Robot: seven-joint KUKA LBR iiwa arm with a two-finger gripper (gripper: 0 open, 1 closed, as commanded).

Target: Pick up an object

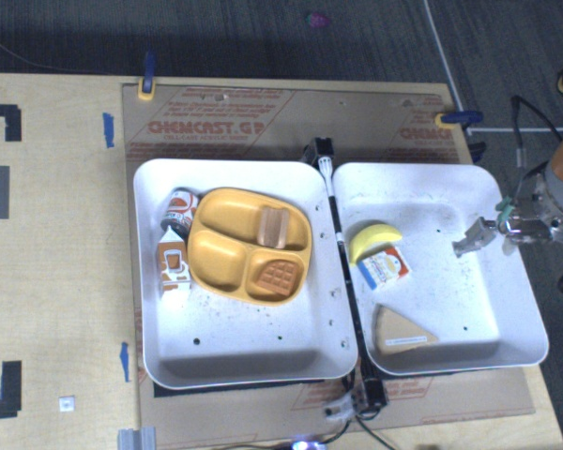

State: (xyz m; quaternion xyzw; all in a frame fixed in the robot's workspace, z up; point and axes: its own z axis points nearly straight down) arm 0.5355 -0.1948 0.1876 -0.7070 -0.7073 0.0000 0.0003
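Observation:
My gripper (pixel 477 237) hangs over the right side of the right bin (pixel 469 340), reaching in from the right edge, and nothing shows in it. To its left in that bin lie a yellow banana-shaped piece (pixel 373 240), a small white carton with red and blue print (pixel 385 268) just below the banana, and a tan wedge (pixel 403 331) near the front. The left bin (pixel 244 354) holds a yellow divided plate (pixel 246 256) with a brown block and a waffle-like piece, a can (pixel 177 212) and an orange-and-white carton (pixel 172 263) at its left wall.
The two bins meet at a black divider (pixel 338 251). They stand on a brown board (pixel 291 120) held by clamps (pixel 148 81) on a light wooden bench. Bare bin floor lies between the gripper and the objects in the right bin.

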